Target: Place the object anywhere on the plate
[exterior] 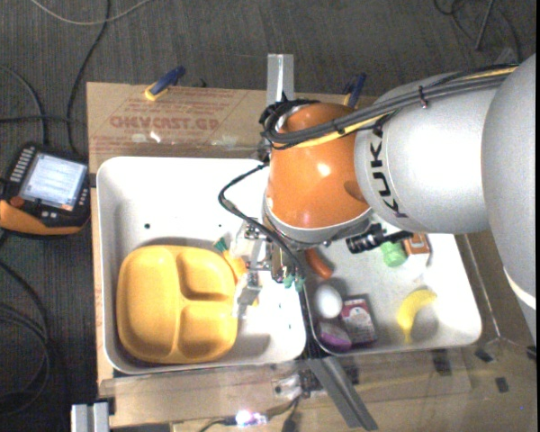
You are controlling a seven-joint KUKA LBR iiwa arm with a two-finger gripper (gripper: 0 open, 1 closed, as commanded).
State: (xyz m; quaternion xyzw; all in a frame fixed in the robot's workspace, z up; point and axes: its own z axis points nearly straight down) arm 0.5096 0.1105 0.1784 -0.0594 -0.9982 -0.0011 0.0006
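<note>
- The yellow plastic plate with divided compartments (175,302) lies in the left white bin (144,180), towards its front.
- The right white bin (459,327) holds a white egg-shaped object (328,301), a dark purple packet (357,319), a yellow banana-like toy (415,310) and a green object (393,254) (partly hidden under the arm).
- A handheld control pendant with a lit screen (45,190) rests on the floor left of the desk.
- The grey arm with its orange band (317,171) reaches in from the right, wrist pointing down over the divide between the bins.
- The gripper (252,282) hangs just beside the plate's right edge; I cannot tell whether it is clenched, or which object is the task's.
</note>
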